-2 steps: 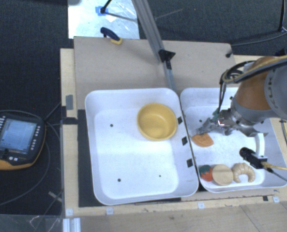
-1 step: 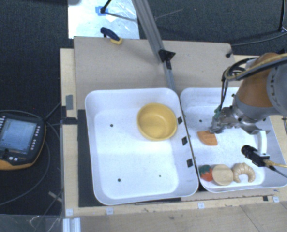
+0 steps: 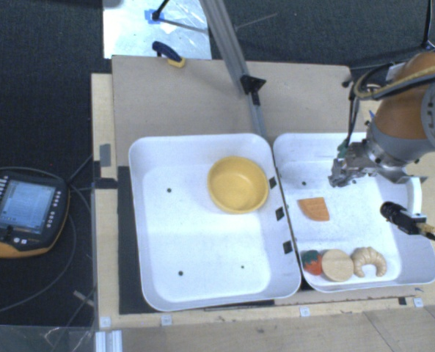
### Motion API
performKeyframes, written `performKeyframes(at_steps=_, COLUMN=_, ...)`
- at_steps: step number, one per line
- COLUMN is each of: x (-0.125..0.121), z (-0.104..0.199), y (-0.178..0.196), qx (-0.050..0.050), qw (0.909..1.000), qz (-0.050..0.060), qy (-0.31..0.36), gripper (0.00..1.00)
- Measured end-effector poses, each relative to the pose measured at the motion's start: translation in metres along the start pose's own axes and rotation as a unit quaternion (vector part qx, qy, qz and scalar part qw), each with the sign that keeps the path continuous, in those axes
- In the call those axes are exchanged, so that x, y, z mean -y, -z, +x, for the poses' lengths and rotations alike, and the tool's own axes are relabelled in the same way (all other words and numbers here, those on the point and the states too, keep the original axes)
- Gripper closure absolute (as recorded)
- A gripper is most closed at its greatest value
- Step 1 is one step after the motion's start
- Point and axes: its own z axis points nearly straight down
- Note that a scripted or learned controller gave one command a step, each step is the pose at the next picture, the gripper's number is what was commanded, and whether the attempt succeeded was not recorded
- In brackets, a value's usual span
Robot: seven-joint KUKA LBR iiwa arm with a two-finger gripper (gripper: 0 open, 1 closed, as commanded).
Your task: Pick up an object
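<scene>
My gripper (image 3: 340,176) hangs over the upper part of the right bin (image 3: 305,151), beneath the grey wrist and orange band. Below it and a little to the left lies an orange wedge-shaped piece (image 3: 314,209) on the bin floor, apart from the gripper. Along the bin's near edge sit a small red and green item (image 3: 312,260), a tan round disc (image 3: 337,265) and a croissant (image 3: 369,261). A yellow bowl (image 3: 237,184) stands in the left bin (image 3: 158,218), near its top right. No object shows at the gripper.
A black-tipped tool or cable end (image 3: 397,215) juts over the right bin's right side. A slanted metal pole (image 3: 232,46) crosses the bench behind the bins. A teach pendant (image 3: 20,211) lies on the floor at left.
</scene>
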Motion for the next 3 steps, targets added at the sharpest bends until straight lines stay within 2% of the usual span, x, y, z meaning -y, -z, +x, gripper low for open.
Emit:
performKeyframes(at_steps=1, x=0.001, z=0.001, y=0.043, qx=0.000, qw=1.0000, qz=0.001, qy=0.000, gripper=1.00)
performKeyframes(at_steps=2, x=0.000, z=0.007, y=0.104, qx=0.000, qw=1.0000, qz=0.000, qy=0.000, gripper=1.00)
performKeyframes(at_steps=3, x=-0.001, z=0.007, y=0.121, qx=0.000, qw=1.0000, qz=0.002, qy=0.000, gripper=1.00)
